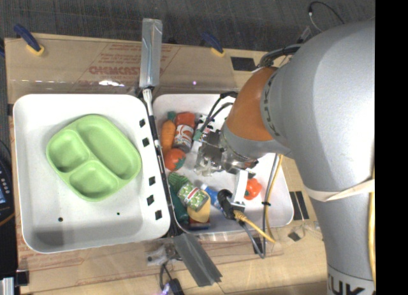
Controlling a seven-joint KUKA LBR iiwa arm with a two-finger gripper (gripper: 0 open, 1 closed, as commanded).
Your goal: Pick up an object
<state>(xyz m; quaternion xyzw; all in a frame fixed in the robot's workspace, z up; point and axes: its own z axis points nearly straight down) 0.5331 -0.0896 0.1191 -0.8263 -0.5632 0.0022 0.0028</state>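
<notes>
Hiding the gripper point(207, 160): arm's wrist point(252, 118)

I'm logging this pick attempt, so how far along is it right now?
Done: the arm has reached into the right bin, and the gripper is low among the toy food. In hand: nothing I can confirm, since no item shows between the fingers. Left: grasp and lift one piece, perhaps the carrot or the can beside it. The green tray sits in the left bin.

Grey arm point(331, 115) reaches in from right, orange-banded wrist bent down, jaws point(205, 163) low, pointing left.
</notes>
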